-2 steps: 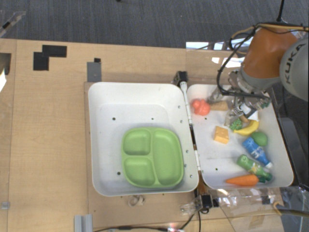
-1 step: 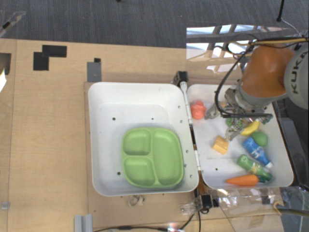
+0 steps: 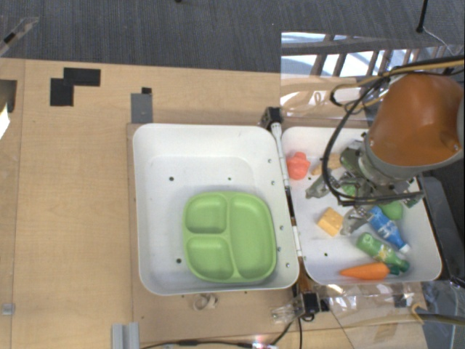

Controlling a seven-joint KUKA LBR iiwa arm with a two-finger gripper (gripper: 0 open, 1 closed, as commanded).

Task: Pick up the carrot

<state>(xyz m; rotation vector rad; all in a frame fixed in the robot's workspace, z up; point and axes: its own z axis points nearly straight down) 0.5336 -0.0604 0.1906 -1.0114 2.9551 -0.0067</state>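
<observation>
The orange carrot [image 3: 365, 271] lies flat near the front edge of the right bin [image 3: 312, 260], its tip pointing left. The gripper [image 3: 354, 198] hangs over the middle of that bin, mostly hidden under the arm's orange band [image 3: 420, 118]. It stands behind the carrot and apart from it, with a green bottle [image 3: 378, 249] lying between them.
Around the gripper lie a blue bottle [image 3: 385, 230], a yellow block [image 3: 330, 222], a red-pink item [image 3: 297, 165] and a green round item [image 3: 393, 210]. The left bin [image 3: 156, 158] holds a green divided plate [image 3: 229, 236]. Black cables loop beside the wrist.
</observation>
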